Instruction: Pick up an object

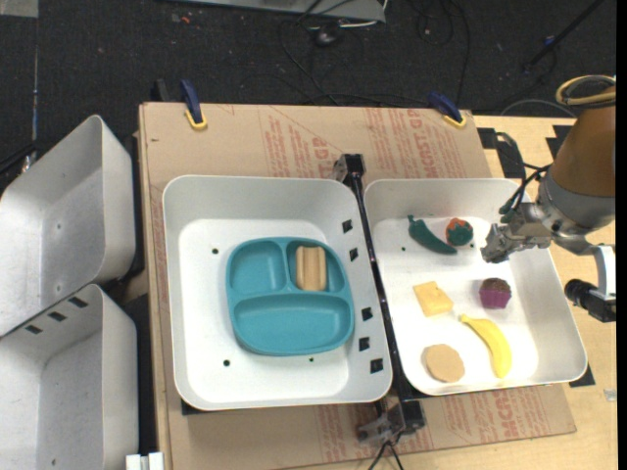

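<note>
A grey arm with an orange band reaches in from the right over the right bin (554,292), its end effector (497,242) hanging above the bin's upper part, just right of a tomato (458,231). Nothing shows between its fingers, and whether they stand apart or closed cannot be told from this slant.

The nearest pick, by this reading, is the tomato, which lies to the end effector's left and close beside it. Touching or nearly touching the tomato's left side is a green pepper (430,236), its long axis running from upper left down to lower right. A purple fruit (496,293) sits just below the end effector, toward the camera. Further down lie a cheese wedge (432,298), a banana (490,343) with its long axis slanting from upper left to lower right, and a round cookie (444,362) near the front wall.

Room is tight around the tomato: the pepper crowds it on one side, and the bin's back wall is near. The purple fruit has open floor all round. The left bin (196,262) carries a teal tray (265,311) with a bread piece (311,267) in its upper right compartment, well apart from the arm. Both bins rest on the worktop (255,145).
</note>
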### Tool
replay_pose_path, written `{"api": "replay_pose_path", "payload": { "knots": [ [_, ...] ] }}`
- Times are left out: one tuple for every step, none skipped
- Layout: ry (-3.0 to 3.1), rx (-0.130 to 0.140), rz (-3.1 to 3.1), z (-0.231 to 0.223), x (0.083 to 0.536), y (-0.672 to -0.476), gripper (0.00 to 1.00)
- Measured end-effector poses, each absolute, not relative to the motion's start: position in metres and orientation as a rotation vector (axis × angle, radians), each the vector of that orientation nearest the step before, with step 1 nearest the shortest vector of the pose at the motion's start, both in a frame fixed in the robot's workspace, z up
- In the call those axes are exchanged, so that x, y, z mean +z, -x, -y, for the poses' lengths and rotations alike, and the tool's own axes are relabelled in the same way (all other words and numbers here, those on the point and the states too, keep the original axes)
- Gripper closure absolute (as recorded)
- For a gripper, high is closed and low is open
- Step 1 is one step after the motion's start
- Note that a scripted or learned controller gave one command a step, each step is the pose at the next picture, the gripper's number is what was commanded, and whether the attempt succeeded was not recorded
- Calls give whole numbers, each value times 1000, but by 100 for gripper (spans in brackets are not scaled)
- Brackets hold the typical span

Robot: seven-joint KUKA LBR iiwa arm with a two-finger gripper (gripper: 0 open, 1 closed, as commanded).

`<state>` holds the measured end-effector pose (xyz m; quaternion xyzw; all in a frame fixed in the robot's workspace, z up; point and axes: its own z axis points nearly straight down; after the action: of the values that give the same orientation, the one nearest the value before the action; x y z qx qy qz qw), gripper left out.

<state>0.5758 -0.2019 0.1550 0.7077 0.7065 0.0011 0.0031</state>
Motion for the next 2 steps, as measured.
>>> {"api": "replay_pose_path", "payload": {
  "knots": [
    [-2213, 4, -2220, 203, 204, -586, 100],
    [-2212, 5, -2220, 204, 257, -588, 100]
  ]
}}
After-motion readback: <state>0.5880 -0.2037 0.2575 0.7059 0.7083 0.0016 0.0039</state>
